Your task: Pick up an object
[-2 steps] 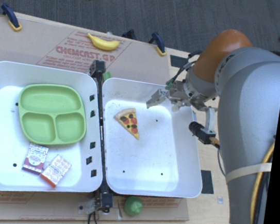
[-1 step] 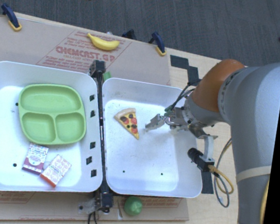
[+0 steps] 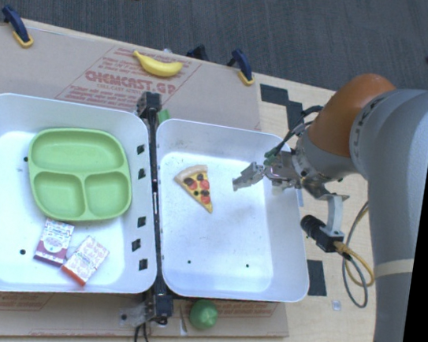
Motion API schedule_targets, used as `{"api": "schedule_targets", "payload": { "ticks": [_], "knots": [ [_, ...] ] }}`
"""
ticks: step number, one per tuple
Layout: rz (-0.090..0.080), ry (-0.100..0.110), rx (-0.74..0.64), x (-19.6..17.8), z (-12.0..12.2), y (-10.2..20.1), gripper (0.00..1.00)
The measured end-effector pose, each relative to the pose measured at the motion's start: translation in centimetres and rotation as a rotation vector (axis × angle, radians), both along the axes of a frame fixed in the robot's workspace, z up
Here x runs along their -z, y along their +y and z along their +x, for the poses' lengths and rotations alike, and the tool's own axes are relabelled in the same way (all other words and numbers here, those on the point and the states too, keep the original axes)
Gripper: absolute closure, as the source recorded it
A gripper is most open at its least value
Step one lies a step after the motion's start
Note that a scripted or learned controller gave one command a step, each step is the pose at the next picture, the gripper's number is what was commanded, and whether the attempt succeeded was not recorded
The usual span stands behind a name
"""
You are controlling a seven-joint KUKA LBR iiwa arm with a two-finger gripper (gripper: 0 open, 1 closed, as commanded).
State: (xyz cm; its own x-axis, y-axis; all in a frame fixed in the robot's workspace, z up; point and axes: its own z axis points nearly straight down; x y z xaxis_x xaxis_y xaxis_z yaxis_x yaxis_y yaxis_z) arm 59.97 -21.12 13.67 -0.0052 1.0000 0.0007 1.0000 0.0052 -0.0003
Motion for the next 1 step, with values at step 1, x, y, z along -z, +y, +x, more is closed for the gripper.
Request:
{"api": "schedule_targets", "payload": {
  "ticks": [1],
  "knots": [
    [-0.001, 0.003, -0.001, 2.34, -4.56, 0.03, 0.00]
  ]
}}
